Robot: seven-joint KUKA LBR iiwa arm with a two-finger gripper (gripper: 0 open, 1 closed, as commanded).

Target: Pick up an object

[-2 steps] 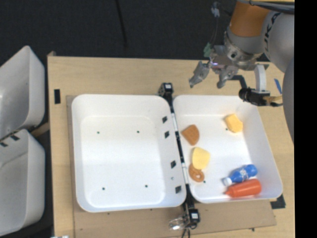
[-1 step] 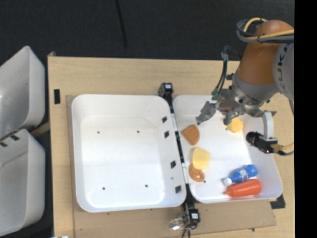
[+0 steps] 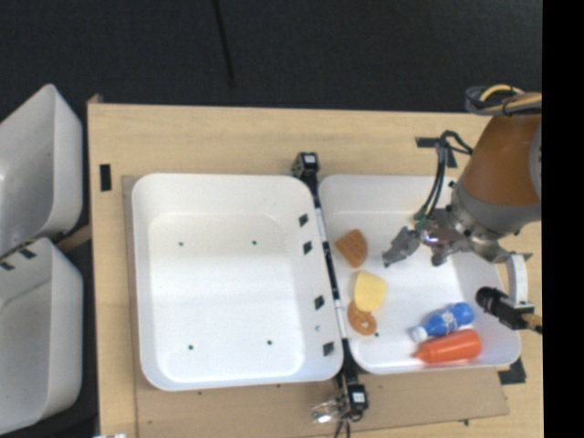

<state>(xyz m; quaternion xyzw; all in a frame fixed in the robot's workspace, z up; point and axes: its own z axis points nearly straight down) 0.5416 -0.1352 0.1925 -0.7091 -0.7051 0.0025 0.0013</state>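
From my seat the gripper [image 3: 418,245] hangs over the right bin [image 3: 401,195] with its two fingers [image 3: 399,247] spread and nothing between them, well short of anything to lift. The candidates all lie in that bin: a brown bread-like piece [image 3: 352,246] by the divider, a pale yellow piece [image 3: 370,291] below it, a small brown ring [image 3: 361,320] touching that, and an orange bottle [image 3: 449,347] just beside a blue-and-white bottle [image 3: 445,320] at the near wall. My worry is the crowding: the yellow piece and ring sit against each other near the divider, so a descent could nudge one or catch the wall; the bottles could roll. The wrist hides the bin floor beneath it, and I cannot judge the gripper's height. The left bin [image 3: 228,194] sits alongside.
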